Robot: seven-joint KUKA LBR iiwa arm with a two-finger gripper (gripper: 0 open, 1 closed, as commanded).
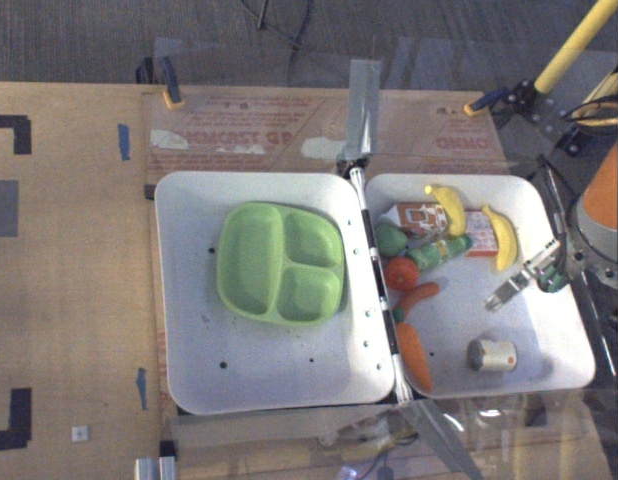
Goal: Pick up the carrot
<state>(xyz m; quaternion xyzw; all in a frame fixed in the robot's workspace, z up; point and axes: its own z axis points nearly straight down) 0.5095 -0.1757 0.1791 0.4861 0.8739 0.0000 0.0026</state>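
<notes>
Your gripper [516,286] sits over the right side of the right bin [559,363], reaching in from the right edge of the camera view, with the grey arm and its orange band [604,193] just above and behind it. You can see its two thin metal fingers [501,295] pointing down and to the left, slightly parted, with nothing between them; they hang over bare white bin floor. Your carrot [413,355] lies well apart from the gripper, at the lower left of the right bin, right up against the wall that divides the two bins, its length running along that wall. Just above it you have a small red chili-shaped piece [419,295] and a red tomato [400,273], then a green round fruit [390,239] and a dark green bottle-like item [441,251] beside a small printed box [422,218]. Two bananas lie toward the top of that bin: one [450,208] near the box, the other [503,236] to its right, close above the gripper. A small metal can [492,355] lies on its side below the gripper, near the bin's lower edge. Over in the left bin [189,348] you have a green divided plate [282,263], resting a little above centre.
</notes>
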